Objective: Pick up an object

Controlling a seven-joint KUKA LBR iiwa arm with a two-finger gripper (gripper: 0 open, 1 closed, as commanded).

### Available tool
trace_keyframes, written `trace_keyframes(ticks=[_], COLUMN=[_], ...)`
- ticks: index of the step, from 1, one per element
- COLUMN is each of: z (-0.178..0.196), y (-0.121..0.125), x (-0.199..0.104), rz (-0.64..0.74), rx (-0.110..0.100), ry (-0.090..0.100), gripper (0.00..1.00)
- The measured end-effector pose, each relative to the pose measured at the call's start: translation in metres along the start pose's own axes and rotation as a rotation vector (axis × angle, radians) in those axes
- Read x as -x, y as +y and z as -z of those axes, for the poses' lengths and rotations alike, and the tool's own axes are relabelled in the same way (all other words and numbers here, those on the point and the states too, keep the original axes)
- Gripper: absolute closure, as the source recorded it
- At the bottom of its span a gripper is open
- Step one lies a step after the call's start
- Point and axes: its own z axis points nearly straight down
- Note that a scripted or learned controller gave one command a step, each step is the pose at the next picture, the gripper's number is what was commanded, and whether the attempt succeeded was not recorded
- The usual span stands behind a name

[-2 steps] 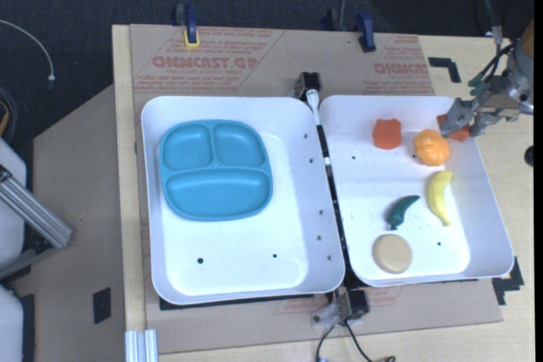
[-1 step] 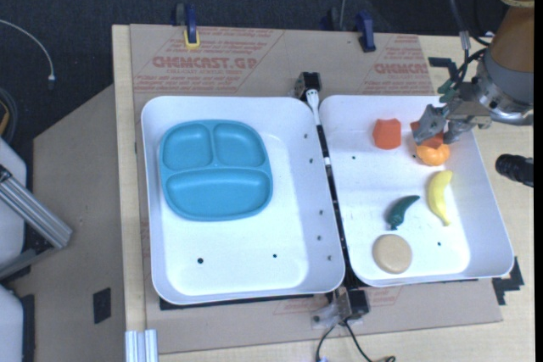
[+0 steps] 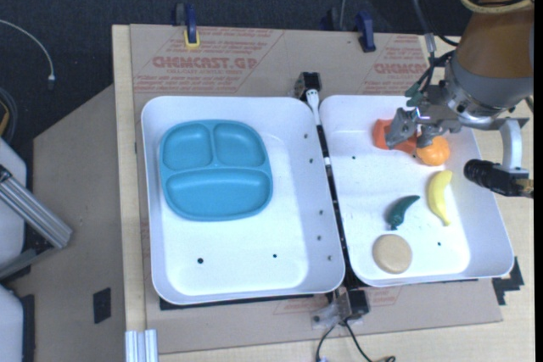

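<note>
The right bin (image 3: 365, 182) holds an orange-red piece (image 3: 383, 132) and an orange fruit (image 3: 434, 153) near its far side, a yellow banana (image 3: 439, 196), a dark teal pepper-like item (image 3: 400, 210) and a round tan disc (image 3: 393, 253). My gripper (image 3: 407, 130) hangs over the far part of that bin, right at the orange-red piece and just left of the orange fruit. Its tips overlap those two items, and part of each is hidden behind it.
The left bin (image 3: 246, 267) carries a blue divided plate (image 3: 217, 169). A black clip (image 3: 308, 84) sits between the bins at the far edge. Blue clamps (image 3: 190, 23) hold the cardboard base. The arm's orange band (image 3: 505, 17) rises at the right.
</note>
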Motion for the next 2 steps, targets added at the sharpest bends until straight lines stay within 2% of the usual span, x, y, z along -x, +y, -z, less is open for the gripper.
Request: trace_keyframes(ticks=[1, 2], z=[-0.015, -0.007], y=[-0.013, -0.030], x=[-0.055, -0.109], rz=[0.001, 0.002], rx=[-0.002, -0.001], ry=[0.001, 0.001], gripper=[1.00, 1.00])
